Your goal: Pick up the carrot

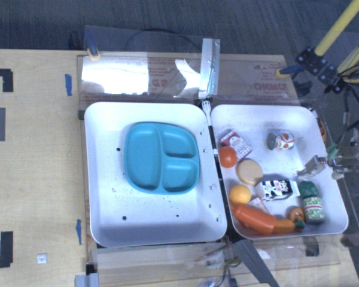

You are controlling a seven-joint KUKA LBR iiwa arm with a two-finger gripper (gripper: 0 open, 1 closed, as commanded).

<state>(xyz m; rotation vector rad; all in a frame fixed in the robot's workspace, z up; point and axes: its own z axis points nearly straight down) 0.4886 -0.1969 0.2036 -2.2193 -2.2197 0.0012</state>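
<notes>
The carrot is a long orange-red piece lying flat along the front wall of the right bin, its paler tip pointing right. My gripper shows as a small silver piece just inside that bin's right edge. It is well right of the carrot and farther back, and it touches none of the objects.
Around the carrot lie a yellow-orange ball, a cow-patterned carton, a green can and a small orange piece. Farther back are a beige bun, an orange ball, a red-white packet and a tin. The left bin holds a blue divided plate.
</notes>
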